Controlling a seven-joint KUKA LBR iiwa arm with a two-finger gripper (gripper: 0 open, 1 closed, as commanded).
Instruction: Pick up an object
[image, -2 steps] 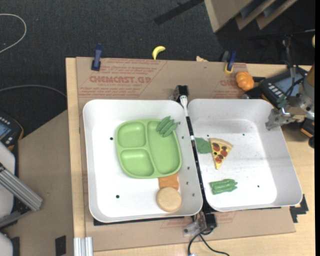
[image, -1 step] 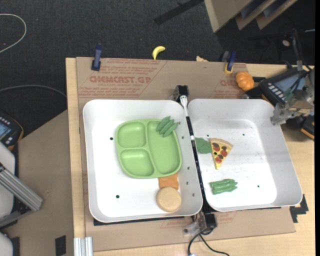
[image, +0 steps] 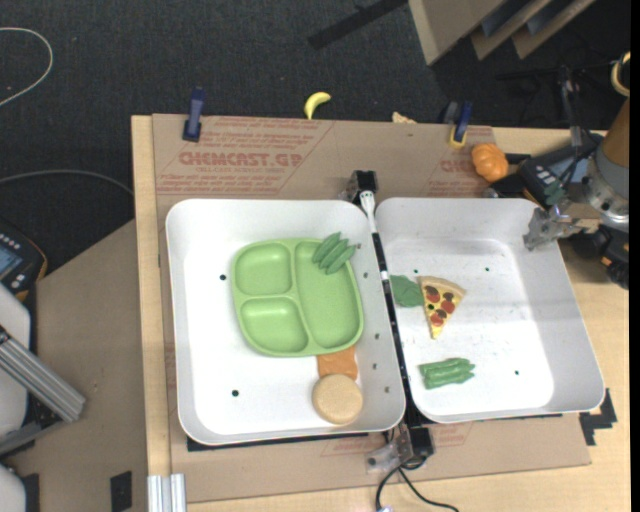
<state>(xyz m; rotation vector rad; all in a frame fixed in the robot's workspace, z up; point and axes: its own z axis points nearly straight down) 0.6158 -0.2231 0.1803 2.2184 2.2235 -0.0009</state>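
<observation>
My gripper (image: 545, 232) hangs at the right bin's (image: 560, 330) far right corner, away from every object; nothing is between its fingers. In the right bin lie a pizza slice (image: 439, 304), a green leaf piece (image: 405, 291) beside it, and a bundle of green beans (image: 446, 373) nearer the front. The left bin (image: 195, 300) holds a green divided plate (image: 297, 297) with a green bean pod piece (image: 334, 251) on its far rim. A round tan cookie (image: 338, 399) and an orange slab (image: 338, 364) sit in front of the plate.
An orange toy fruit (image: 489, 161) and a yellow banana (image: 316, 102) rest on the cardboard behind the bins. Blue clamps (image: 193, 115) hold the board's far edge. A black divider bar (image: 380, 270) runs between the bins.
</observation>
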